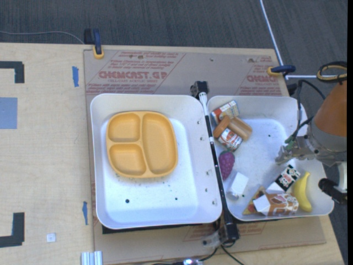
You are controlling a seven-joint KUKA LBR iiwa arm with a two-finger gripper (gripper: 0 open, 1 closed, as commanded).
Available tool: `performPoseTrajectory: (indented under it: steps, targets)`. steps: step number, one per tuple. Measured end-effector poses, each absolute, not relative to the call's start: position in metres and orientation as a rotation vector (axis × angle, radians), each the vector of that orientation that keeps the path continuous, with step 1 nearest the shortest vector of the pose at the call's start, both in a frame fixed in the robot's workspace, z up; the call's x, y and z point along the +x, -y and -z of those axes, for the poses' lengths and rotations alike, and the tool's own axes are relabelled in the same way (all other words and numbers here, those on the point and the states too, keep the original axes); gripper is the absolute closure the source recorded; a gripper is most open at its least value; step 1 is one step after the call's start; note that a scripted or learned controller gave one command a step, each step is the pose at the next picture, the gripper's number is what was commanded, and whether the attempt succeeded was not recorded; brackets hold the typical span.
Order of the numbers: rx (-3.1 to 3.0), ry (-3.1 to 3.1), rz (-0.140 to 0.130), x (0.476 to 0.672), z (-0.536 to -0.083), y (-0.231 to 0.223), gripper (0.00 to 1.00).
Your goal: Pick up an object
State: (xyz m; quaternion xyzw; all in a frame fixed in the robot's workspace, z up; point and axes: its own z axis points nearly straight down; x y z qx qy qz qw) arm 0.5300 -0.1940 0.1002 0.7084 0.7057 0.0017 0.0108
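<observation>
Jaws' state beyond our telling, gripper [290,151] low over right bin [265,134], our banana [302,191] just nearer.

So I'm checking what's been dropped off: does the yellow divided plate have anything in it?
Empty. The yellow divided plate lies flat in the left bin, and all three compartments show bare yellow.

The arm [331,127] is grey metal with a broad orange band, black cables looping beside it.
</observation>
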Motion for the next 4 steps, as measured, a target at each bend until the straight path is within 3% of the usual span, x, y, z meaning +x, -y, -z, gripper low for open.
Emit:
performPoseTrajectory:
  steps: [1,2,4]
  targets:
    - [2.22,-2.221,-0.001,0.508,-0.163,0.168,1.0]
    - [2.221,-2.221,-0.001,0.48,-0.199,0.162,1.0]
    - [2.218,-2.219,-0.004,0.481,-0.199,0.143,1.0]
